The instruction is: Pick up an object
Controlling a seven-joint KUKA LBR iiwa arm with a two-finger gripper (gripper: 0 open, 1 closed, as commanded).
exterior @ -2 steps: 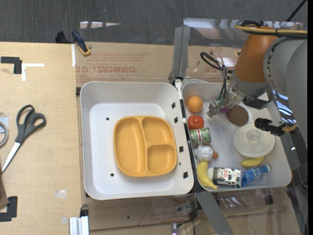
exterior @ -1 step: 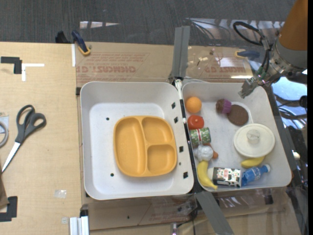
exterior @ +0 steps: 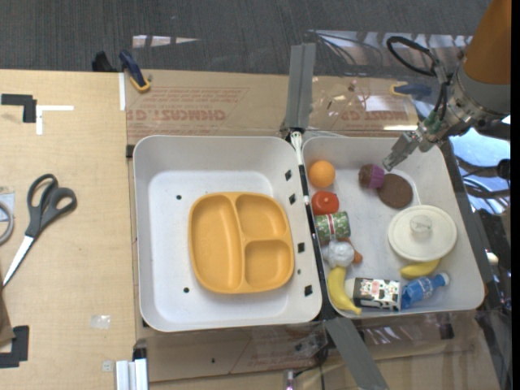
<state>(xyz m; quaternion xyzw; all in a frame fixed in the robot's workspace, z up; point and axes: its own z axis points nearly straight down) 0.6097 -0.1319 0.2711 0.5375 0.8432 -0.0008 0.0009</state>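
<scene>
- Here the gripper [exterior: 396, 158] hangs over the back of the right bin [exterior: 463, 218], tilted down toward the purple toy [exterior: 372, 175]; I cannot tell its state.
- Nothing shows in its grasp.
- The purple toy lies just beside a brown disc [exterior: 396, 191], probably the nearest target.
- The left bin [exterior: 154, 218] holds a yellow tray [exterior: 241, 241], likely there to receive items.

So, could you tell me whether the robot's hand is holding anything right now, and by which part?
Nothing is held. The hand hovers over the right white bin, just above the small purple object, with nothing between its fingers.
</scene>
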